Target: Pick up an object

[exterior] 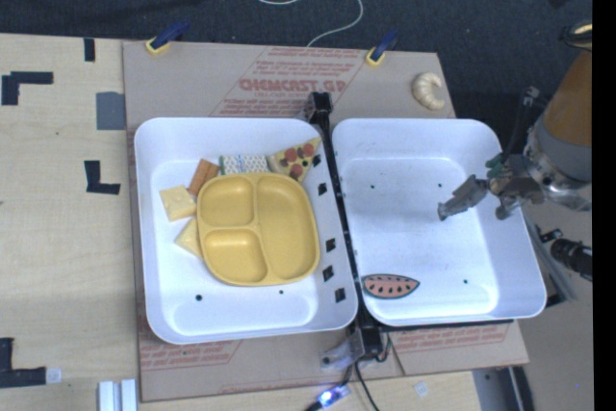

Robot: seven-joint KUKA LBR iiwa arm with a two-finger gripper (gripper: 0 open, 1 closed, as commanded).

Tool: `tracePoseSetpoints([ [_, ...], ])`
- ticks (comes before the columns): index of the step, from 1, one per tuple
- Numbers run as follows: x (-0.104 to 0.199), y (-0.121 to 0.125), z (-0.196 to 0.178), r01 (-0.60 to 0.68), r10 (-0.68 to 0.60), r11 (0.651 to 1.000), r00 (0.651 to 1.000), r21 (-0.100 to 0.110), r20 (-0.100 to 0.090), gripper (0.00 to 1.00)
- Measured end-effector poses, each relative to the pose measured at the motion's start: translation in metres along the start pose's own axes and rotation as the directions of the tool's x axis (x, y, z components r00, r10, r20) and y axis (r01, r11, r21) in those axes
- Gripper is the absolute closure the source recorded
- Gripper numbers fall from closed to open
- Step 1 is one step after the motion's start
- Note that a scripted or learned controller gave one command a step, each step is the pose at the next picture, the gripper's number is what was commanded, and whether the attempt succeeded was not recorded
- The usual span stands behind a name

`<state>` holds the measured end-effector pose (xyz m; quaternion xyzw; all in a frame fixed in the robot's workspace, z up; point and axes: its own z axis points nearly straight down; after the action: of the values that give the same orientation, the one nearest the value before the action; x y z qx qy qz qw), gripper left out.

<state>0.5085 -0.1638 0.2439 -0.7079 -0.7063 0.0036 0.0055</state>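
Two shallow white plastic bins sit side by side on a brown cardboard sheet (289,82) laid over the tabletop (58,207).

The left bin (159,303) holds a yellow plastic divided plate (258,228) with three compartments, lying flat near the bin's centre. Partly tucked under the plate's upper and left edges are several small flat pieces: a pale square cracker-like piece (176,202) to the left, an orange-brown rectangular piece (203,174) above it, a speckled white-and-green piece (243,164) at the plate's top edge, and a pizza-slice-shaped piece (296,156) near the bin's upper right corner.

The right bin (414,135) contains one object, a flat watermelon-slice toy (389,285), red with dark seeds and a green rind, lying near the front wall towards the left corner.

The grey arm with its orange band (568,111) enters from the right, over the right bin's right-hand wall. The gripper (478,200) is over the right half of that bin, with its two dark fingers spread apart and nothing between them. It is well apart from the watermelon-slice toy, which lies lower and to the left.

Outside the bins, a pale beige shell-like object (430,89) rests on the cardboard sheet beyond the right bin's far edge. A white cable (308,0) loops across the dark floor above.
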Motion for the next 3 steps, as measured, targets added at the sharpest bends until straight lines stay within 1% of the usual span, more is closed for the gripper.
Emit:
tracePoseSetpoints([
  [1, 0.000, 0.002, -0.006, 0.003, -0.003, 1.000, 1.000, -0.011, 0.002, 0.00],
  [2, -0.006, -0.006, 0.052, 0.002, -0.002, 1.000, 1.000, -0.005, 0.001, 0.00],
  [3, 0.003, 0.000, 0.105, 0.003, -0.003, 1.000, 1.000, -0.007, 0.001, 0.00],
])
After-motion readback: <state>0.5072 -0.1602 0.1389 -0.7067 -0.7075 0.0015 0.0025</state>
